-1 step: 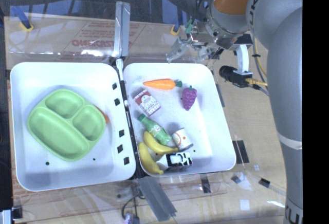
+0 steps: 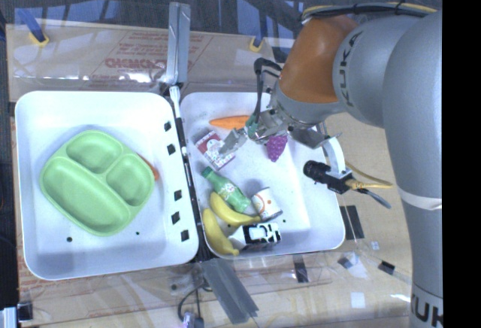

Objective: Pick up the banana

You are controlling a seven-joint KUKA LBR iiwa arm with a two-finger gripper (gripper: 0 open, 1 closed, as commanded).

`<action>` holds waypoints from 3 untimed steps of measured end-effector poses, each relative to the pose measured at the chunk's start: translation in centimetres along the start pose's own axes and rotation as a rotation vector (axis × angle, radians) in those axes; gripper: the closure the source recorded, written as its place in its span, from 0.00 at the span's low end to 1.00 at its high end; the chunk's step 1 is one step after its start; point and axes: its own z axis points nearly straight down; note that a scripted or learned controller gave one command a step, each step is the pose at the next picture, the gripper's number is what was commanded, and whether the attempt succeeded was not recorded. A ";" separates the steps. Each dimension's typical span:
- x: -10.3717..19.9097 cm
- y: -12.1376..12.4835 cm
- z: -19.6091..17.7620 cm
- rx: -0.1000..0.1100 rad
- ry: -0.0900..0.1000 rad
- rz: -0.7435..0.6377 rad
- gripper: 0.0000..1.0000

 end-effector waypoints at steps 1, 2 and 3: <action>1.6 -5.4 7.5 0.000 0.001 0.023 0.00; 2.7 -10.8 7.7 -0.001 0.002 -0.207 0.00; 7.7 -5.6 -2.4 -0.004 -0.003 -0.395 0.00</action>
